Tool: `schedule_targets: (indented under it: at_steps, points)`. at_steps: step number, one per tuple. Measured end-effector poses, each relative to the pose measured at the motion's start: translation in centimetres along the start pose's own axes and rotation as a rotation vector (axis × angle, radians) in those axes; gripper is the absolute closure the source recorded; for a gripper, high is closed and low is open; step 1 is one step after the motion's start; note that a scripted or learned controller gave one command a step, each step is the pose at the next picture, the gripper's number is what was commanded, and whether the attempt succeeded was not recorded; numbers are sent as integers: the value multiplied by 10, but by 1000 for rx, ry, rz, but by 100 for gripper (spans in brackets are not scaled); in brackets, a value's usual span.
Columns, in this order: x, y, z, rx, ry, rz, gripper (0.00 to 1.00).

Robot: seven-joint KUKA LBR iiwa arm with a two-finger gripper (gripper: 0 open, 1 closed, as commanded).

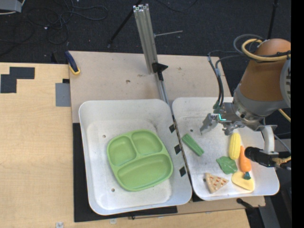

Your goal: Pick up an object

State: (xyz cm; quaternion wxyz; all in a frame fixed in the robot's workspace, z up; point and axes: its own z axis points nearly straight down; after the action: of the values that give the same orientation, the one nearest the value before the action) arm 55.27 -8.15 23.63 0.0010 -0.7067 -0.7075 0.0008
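The worktop [33, 127] is pale wood, with two flat white bins on it. My gripper [214, 124] hangs over the right bin [190, 109], near its back. I cannot tell how wide it is open, and I see nothing in it. Just in front of my gripper and a bit to its left lies a flat green bar [192, 144]. In front to its right are a bumpy yellow corn cob [234, 145], an orange carrot [244, 160], a green leaf [227, 164], a pizza slice [215, 182] and a yellow wedge [243, 181]. Far to its left, the left bin [90, 122] holds a smooth green plate [139, 159] with three parts. My arm [263, 80] bends in from the right.
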Motion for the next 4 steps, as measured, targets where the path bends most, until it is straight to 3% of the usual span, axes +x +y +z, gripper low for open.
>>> schedule_targets:
  at_steps: [1,3,4]
  points:
    - [0,0,0,-1,0,0,0]
    - [-1,4,110,7,1,2,0]
    - [-2,5,135,-3,-1,3,0]
